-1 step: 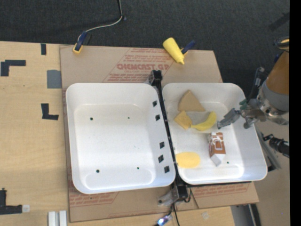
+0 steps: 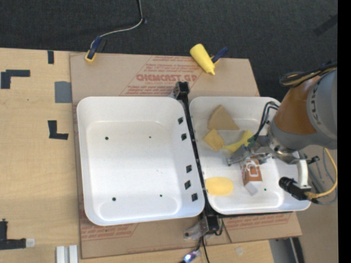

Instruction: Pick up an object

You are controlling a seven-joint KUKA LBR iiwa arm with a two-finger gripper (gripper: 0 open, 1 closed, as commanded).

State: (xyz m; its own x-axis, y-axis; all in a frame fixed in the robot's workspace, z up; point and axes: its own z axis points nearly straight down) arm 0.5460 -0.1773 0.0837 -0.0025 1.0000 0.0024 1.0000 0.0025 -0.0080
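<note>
The right bin (image 2: 274,204) holds several items. A tan wedge (image 2: 222,118) lies at its far side, with a yellow block (image 2: 214,140) just in front of it. A thin yellow curved piece (image 2: 239,142) sits beside the block. A yellow oval (image 2: 219,186) rests near the front left corner. A small brown and white box (image 2: 252,174) lies in the middle, its grey end pointing to the front. My gripper (image 2: 243,156) is low in this bin, between the curved piece and the box, right at the box's far end. Nothing is visibly held.
The left bin (image 2: 88,147) stands next to the right one, with a black divider clip strip (image 2: 189,147) between them. A yellow bottle-shaped object (image 2: 203,58) lies on the cardboard behind the bins. The arm's orange band (image 2: 293,114) overhangs the right bin's right edge.
</note>
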